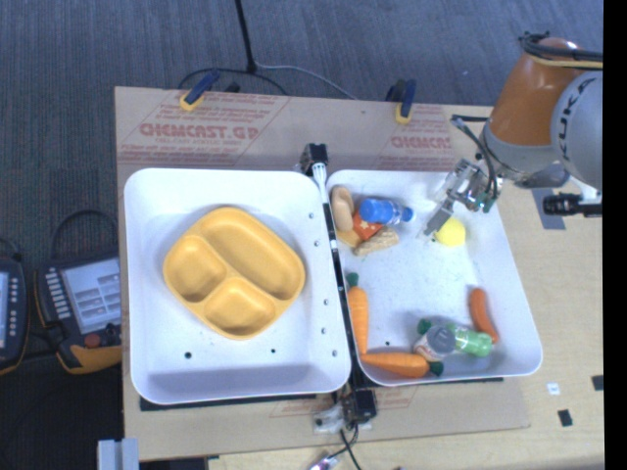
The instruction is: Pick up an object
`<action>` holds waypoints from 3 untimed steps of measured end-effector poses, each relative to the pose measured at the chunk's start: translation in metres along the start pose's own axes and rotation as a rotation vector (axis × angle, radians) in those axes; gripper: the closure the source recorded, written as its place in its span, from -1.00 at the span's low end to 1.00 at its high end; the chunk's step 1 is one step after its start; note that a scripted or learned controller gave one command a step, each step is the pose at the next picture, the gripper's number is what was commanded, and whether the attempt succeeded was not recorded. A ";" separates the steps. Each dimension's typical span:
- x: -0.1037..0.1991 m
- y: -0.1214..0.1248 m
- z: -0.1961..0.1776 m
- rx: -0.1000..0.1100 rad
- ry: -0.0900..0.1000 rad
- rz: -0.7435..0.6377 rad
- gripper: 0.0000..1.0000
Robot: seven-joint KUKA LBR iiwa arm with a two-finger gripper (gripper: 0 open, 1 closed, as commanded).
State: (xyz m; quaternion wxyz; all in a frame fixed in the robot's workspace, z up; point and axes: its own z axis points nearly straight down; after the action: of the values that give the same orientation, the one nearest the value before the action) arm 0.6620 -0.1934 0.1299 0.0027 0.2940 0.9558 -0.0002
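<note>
The gripper (443, 215), its fingers hidden from clear reading so I cannot tell their state, hangs in the upper right of the frame just beside the yellow lemon-like fruit (451, 232) in the right bin (519, 311), and should centre over it before descending.

A yellow divided tray (233, 270) is seen in a white bin (147, 262); orange carrots (359, 319), a blue bottle (382, 211) and a yellow ball (451, 232) are seen in the other.
</note>
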 end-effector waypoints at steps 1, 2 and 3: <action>0.044 -0.033 0.034 -0.001 0.002 -0.466 -1.00; -0.010 -0.009 0.037 -0.002 0.003 -0.355 -1.00; 0.080 -0.093 0.035 -0.002 -0.014 -0.441 -1.00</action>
State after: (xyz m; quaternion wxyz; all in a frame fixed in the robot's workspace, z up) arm 0.5436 -0.2255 0.0946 0.0093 0.0780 0.9969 -0.0020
